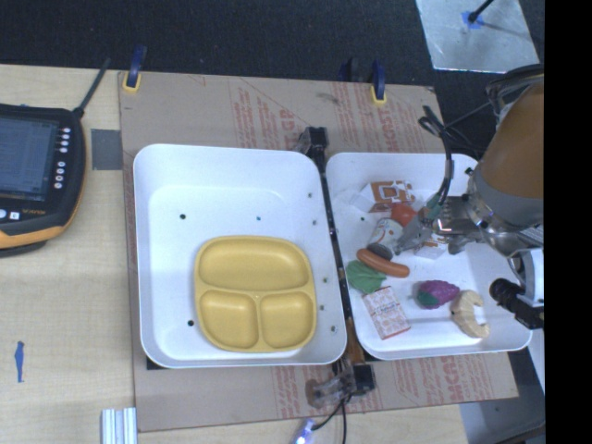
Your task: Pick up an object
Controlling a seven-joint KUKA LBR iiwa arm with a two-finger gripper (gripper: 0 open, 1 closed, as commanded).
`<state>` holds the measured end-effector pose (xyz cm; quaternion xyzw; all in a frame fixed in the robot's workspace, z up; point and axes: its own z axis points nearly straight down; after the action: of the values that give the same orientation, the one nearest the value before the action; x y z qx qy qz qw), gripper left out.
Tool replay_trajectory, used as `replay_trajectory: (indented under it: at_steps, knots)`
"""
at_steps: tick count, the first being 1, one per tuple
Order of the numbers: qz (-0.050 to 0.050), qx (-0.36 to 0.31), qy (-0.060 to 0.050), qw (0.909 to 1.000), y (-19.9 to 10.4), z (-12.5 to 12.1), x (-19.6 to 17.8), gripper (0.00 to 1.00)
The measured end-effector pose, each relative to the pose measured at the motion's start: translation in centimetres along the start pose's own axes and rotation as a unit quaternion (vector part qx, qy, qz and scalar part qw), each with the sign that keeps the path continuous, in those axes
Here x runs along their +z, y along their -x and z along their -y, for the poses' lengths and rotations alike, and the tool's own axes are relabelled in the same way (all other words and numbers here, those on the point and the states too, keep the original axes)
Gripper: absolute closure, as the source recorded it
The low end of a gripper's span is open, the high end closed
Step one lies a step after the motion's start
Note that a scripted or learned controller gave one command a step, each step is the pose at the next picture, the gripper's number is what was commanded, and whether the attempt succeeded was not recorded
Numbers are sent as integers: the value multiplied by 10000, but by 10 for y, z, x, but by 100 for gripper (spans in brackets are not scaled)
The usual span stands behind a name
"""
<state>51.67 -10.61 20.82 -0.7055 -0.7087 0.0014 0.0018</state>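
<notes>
The right bin (pixel 504 340) holds several small objects. Among them are a brown sausage (pixel 383 265), a green piece (pixel 367 278) and a red-and-white packet (pixel 388 312). A purple lump (pixel 436 292) and a pale bagel (pixel 471 314) lie nearer the right side. At the back are an orange-and-white carton (pixel 391 192) and a small red item (pixel 402 215). My gripper (pixel 407 239) reaches in from the right, low over the bin's middle. It sits just above the sausage and a small dark object (pixel 377 251). I see nothing clearly held.
The left bin (pixel 148 248) holds a yellow divided tray (pixel 256 293). A teach pendant (pixel 32 174) lies on the bench at far left. Clamps (pixel 377 80) pin the cardboard base at its back edge. The arm's body (pixel 518 155) overhangs the right bin's far corner.
</notes>
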Motion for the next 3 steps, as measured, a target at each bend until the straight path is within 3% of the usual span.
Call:
replay_trajectory:
  at_steps: [1,2,3]
  knots:
    - [33,-8,62,10000,25,-83,95,0]
    - [13,42,-125,9999,-6,-135,116,0]
    - [13,28,-149,9999,-5,-134,106,100]
